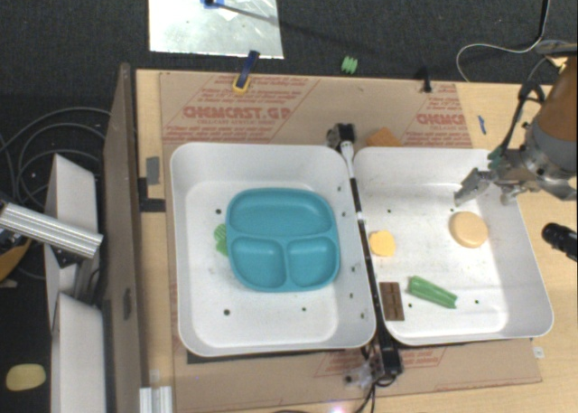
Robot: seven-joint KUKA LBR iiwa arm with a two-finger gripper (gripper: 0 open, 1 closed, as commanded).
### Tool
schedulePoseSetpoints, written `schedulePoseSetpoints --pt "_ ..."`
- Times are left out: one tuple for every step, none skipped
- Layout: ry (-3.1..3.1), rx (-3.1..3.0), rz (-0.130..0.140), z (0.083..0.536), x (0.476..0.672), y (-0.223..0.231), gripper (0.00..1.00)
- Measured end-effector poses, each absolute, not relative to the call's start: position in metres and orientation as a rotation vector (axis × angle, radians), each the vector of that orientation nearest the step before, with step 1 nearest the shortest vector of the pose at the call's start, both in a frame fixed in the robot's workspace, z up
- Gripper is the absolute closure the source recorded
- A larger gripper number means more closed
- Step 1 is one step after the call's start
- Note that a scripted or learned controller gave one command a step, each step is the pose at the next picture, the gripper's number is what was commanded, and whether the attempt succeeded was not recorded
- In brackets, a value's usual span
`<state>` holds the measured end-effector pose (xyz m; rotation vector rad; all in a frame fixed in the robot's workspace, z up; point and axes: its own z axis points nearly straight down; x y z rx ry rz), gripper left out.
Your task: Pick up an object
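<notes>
In the camera view, two white bins sit side by side on the bench. The right bin (515, 312) holds four loose things. A green piece (432, 293), long and narrow like a pod or bean, lies in the lower middle of that bin, its long axis running from upper left to lower right, slightly tilted from level. Just to its left, near the bin's left wall, a small brown block (391, 301) stands with its long axis almost straight up and down the frame. Above these, a small round yellow piece (382, 243) lies near the left wall. To the right of centre sits a pale tan disc (470, 229), rounded and thick, with no clear long axis. The gripper (492, 182) hangs at the right bin's upper right, just above the tan disc in the frame, and nothing is seen between its fingers; whether they are spread or closed I cannot tell. The left bin (194, 248) holds a teal tray (282, 238) with three compartments, a green thing (220, 239) peeking out at its left edge.
</notes>
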<state>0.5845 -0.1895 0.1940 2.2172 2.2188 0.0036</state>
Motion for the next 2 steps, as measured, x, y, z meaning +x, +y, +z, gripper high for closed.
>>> schedulePoseSetpoints --pt "2.22 2.221 -0.001 0.169 0.579 -0.208 0.0" --pt "2.219 2.208 0.003 0.085 0.593 -0.205 0.0"
